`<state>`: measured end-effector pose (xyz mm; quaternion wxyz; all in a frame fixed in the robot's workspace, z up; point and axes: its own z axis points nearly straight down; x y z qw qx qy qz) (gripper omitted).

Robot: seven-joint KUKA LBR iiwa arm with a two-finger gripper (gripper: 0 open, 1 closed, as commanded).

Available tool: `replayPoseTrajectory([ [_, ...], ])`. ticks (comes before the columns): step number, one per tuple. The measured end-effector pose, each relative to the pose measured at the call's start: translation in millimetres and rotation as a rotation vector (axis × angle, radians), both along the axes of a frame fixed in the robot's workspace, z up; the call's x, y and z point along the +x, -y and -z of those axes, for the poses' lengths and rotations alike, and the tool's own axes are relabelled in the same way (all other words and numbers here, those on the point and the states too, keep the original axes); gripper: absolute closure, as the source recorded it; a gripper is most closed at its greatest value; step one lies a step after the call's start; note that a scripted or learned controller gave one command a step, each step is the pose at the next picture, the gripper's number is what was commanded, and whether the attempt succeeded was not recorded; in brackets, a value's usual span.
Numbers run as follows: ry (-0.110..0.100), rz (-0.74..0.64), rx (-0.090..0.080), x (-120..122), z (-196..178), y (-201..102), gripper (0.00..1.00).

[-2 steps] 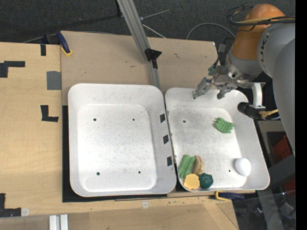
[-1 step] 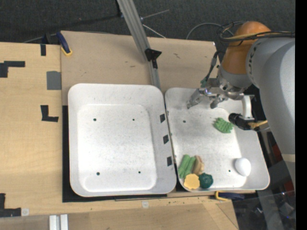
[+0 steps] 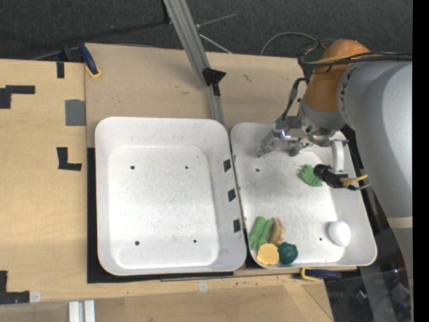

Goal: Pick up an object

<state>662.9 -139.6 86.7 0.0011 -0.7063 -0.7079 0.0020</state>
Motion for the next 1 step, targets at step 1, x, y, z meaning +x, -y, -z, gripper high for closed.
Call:
replayPoseTrajectory([
  [1,0.002,-0.002,0.0,0.9,-12.1,-0.8,1.0],
])
